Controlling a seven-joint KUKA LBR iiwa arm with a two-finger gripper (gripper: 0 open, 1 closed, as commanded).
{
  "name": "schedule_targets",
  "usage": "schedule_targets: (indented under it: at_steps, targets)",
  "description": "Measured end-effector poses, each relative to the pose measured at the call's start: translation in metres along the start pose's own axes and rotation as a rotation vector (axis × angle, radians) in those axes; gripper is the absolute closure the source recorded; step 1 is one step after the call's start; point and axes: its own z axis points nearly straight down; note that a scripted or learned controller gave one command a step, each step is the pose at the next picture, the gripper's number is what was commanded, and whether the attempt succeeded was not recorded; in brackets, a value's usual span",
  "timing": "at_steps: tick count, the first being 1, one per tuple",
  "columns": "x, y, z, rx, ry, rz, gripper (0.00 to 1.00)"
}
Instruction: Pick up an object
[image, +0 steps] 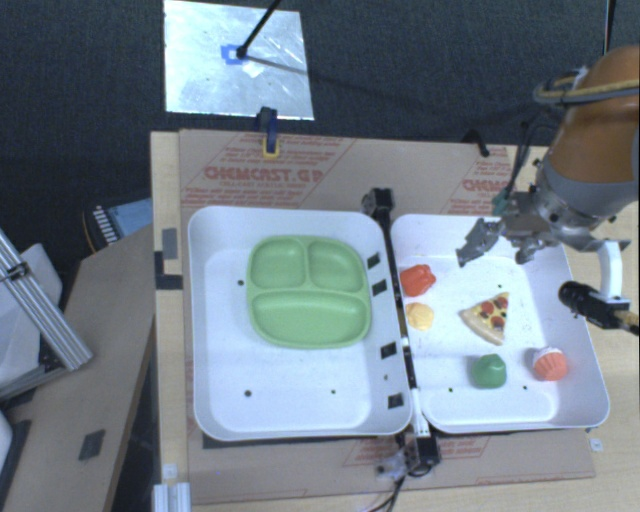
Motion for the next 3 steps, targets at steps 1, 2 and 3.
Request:
schedule_targets:
  at_steps: [1, 2, 3]
  targets:
    - [0.0, 0.002, -0.006, -0.01, -0.001, -0.002, 0.0]
    - [-0.007, -0.001, 0.039, -0.007, -0.001, 0.0, 0.0]
    - [0.001, -0.002, 0.084, -0.007, 0.0, 0.001, 0.0]
